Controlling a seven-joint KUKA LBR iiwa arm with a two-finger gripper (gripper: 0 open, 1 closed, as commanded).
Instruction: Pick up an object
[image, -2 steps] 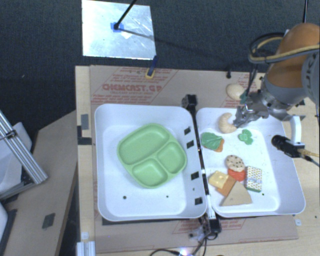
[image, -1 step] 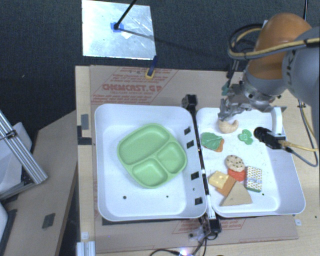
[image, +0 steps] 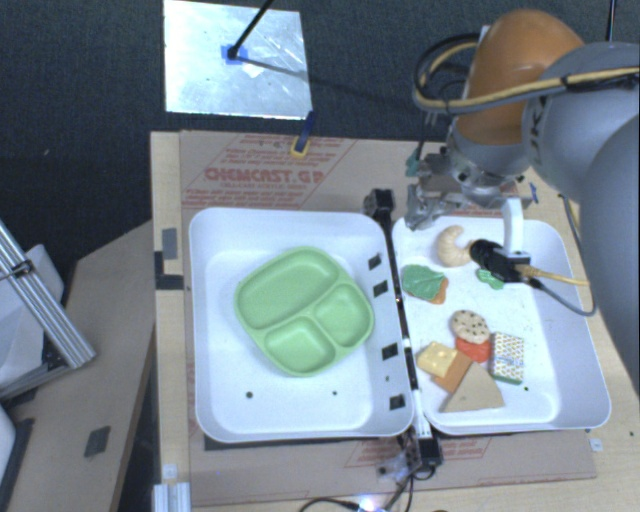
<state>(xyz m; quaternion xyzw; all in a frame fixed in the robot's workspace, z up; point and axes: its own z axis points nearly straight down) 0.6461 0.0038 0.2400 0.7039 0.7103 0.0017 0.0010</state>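
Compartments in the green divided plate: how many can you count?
3. The green plastic divided plate in the left white bin has one large section at the upper left, one at the lower middle, one at the right.

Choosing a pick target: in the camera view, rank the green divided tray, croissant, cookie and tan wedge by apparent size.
Largest to smallest:
1. Green divided tray
2. Tan wedge
3. Croissant and cookie: they look alike, so I won't rank them.
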